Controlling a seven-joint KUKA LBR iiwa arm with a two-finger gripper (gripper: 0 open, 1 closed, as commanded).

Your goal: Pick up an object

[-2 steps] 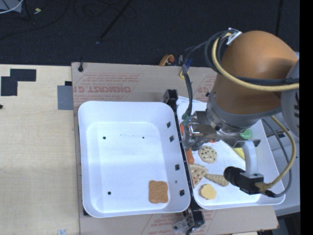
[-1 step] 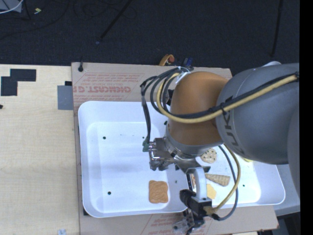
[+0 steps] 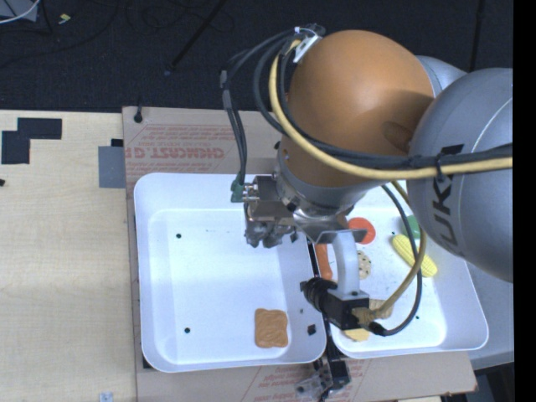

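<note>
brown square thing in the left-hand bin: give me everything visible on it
The brown piece is a flat, roughly square slab with rounded corners. It is tan-orange with a slightly mottled, toast-like surface, though its actual material can't be told. It looks whole and lies flat on the floor of the left-hand bin, near the bin's front-right corner. It is close to the wall next to the other bin but apart from it. Only the bin floor touches it.
</note>
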